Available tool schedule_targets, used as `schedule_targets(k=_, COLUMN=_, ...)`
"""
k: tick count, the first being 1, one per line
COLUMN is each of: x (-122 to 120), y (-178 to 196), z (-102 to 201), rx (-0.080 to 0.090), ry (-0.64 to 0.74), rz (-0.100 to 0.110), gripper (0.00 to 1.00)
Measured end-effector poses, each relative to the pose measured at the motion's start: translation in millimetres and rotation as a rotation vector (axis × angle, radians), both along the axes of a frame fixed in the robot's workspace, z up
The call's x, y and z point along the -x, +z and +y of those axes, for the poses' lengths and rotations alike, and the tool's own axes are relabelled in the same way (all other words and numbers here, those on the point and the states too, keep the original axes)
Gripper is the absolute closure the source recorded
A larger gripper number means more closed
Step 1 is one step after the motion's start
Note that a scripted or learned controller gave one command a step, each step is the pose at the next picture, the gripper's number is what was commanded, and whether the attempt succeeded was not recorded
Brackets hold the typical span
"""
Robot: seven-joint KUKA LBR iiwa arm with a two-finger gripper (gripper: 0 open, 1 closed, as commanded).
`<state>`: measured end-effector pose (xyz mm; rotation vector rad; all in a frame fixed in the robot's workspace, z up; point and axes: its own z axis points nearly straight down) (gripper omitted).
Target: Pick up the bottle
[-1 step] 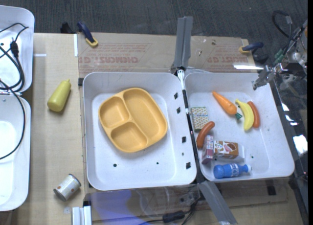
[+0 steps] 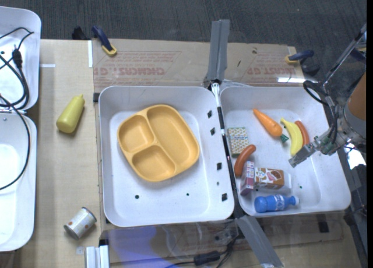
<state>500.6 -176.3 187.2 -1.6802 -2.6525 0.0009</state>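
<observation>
The gripper (image 2: pixel 304 156) hangs at the right side of the right bin (image 2: pixel 326 194), its metal fingers pointing down and left over bare white floor; whether they are parted or closed cannot be told from this angle, and nothing shows between them. Just above it lie a curved yellow banana (image 2: pixel 293 137), a red pepper (image 2: pixel 303 133) and a tapered orange carrot (image 2: pixel 267 123). The bottle (image 2: pixel 275 203), blue plastic with a pale label, lies on its side near the bin's front wall, below and left of the gripper and well apart from it. A small juice carton (image 2: pixel 265 179) rests just beside the bottle's upper side, with a sausage (image 2: pixel 244 158) and a small square box (image 2: pixel 237 141) farther left. Bare floor stretches between gripper and bottle. The left bin (image 2: pixel 116 197) holds a smooth yellow divided plate (image 2: pixel 158 142).
</observation>
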Motion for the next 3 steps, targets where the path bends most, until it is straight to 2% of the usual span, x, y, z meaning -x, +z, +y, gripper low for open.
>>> schedule_targets(k=1, x=-15.7, y=18.0, z=-44.7, rx=0.001, ry=-0.065, rz=-0.003, gripper=0.00)
schedule_targets(k=2, x=20.6, y=-35.5, z=-45.5, rx=0.000, ry=0.055, rz=-0.001, gripper=0.00)
schedule_targets(k=3, x=19.7, y=-93.4, z=37.1, rx=0.002, ry=0.360, rz=-0.011, gripper=0.00)
